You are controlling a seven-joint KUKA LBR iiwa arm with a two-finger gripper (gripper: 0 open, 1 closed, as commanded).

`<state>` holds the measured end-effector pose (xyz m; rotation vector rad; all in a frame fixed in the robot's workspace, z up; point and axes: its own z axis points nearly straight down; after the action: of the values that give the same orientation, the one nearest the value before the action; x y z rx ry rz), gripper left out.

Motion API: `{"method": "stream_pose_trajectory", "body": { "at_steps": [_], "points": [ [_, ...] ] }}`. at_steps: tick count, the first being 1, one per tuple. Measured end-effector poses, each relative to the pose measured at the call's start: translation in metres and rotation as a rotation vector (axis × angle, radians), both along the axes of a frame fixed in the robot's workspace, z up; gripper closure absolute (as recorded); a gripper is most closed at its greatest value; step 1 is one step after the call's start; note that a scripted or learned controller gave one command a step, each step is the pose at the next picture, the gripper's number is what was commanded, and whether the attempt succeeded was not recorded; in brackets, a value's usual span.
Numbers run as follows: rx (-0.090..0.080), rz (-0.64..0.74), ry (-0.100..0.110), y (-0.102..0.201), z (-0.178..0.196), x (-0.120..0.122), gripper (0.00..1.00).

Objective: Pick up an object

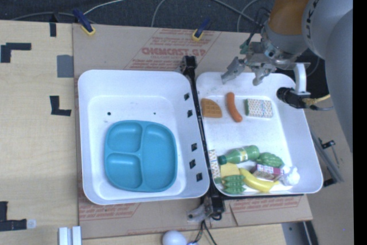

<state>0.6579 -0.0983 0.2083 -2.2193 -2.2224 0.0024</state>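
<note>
Hand (248, 70): fingers spread, gripping nothing, poised over the far edge of the right bin (298, 140), apparently to descend on an item; nearest candidates, lying apart on bare floor, are the sausage (233, 107), bread slice (211, 108) and patterned packet (258, 108); near corner holds a crowded heap including a green bottle (242, 154) and banana (257, 181); left bin (92, 123) holds a blue divided plate (140, 155).

Red printed lettering runs along the cardboard sheet (172, 49) that lies under the two bins, at its far edge; the largest word seems to read "CHEMCAST", with smaller red lines beneath it too blurred to make out. The small packet (258, 108) in the right-hand bin carries print too small to read.
</note>
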Motion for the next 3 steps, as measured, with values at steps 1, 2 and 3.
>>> {"method": "stream_pose_trajectory", "body": {
  "at_steps": [1,2,3],
  "points": [
    [0.0,-0.001,0.003,-0.018,-0.102,-0.007,0.0],
    [0.0,0.0,0.001,-0.018,-0.091,-0.006,1.0],
    [0.0,0.0,0.001,-0.018,-0.091,-0.006,0.0]
  ]
}}
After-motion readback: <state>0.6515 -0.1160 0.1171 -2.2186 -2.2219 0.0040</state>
